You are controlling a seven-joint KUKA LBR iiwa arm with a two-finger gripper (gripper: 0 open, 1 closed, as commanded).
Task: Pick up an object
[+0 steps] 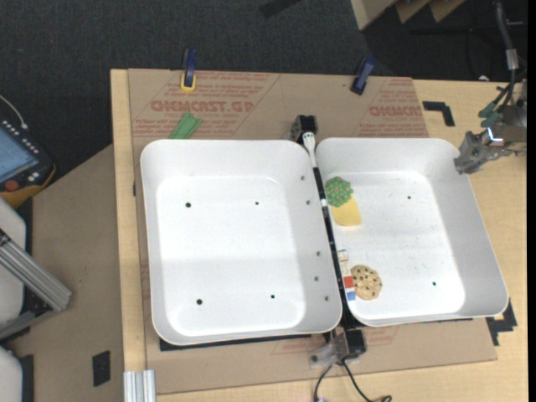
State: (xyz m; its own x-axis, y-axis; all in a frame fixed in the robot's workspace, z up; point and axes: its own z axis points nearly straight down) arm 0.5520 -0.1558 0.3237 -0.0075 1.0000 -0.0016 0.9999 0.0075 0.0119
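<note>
A: How many bins, and what lies in them?

B: Two white bins side by side on the bench. Taking the black divider strip between them as the landmark: the left bin lies to its left, the right bin to its right. Three small objects sit in the right bin, all close against the strip. One green round object is nearest the far end of the strip, one yellow block touches it on the near side, and one round cookie-like piece, tan with dark specks, lies toward the strip's near end. A small red and blue item sits just beside the cookie, right at the strip; I cannot tell what it is.

A: And the end effector?

B: The end effector is well to the right of the strip, over the far right corner of the right bin. It is too small and blurred to say whether its fingers are apart or together. Nothing shows between them, and it is well apart from the three objects.

A: Any writing?

B: The brown board under the bins carries red print beyond the far end of the strip; it looks like "CHEMCAST", repeated, but is hard to read. Two blue clamps hold the board's far edge, and one green strip lies on it.
</note>
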